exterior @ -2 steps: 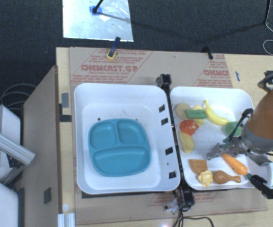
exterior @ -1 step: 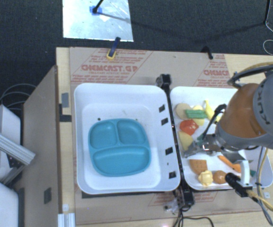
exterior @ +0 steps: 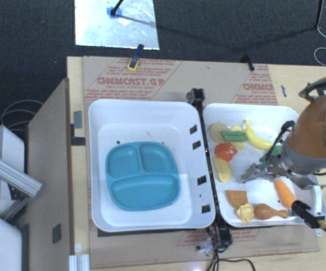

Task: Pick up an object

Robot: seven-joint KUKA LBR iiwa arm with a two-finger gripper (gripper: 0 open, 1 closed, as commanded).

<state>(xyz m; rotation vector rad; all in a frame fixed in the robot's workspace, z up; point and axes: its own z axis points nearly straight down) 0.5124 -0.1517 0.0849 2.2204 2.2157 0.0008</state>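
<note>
The claw (exterior: 253, 174) is hovering low in the right bin (exterior: 264, 110), fingers apart and holding nothing. The potato (exterior: 223, 169) is lying just left of it, the carrot (exterior: 285, 193) just right; closing between them risks catching only air.

A: What does the grey KUKA arm (exterior: 315, 145) look like?
B: Rounded grey housing under a broad orange band, with dark cables looping over its top at one o'clock.
A: And the tool (exterior: 252, 175)?
B: Slim, pale metallic grey, with black cable alongside.

Blue tray (exterior: 143, 175) in left bin (exterior: 103, 117); toy food (exterior: 225, 149) fills right bin (exterior: 219, 110).
</note>
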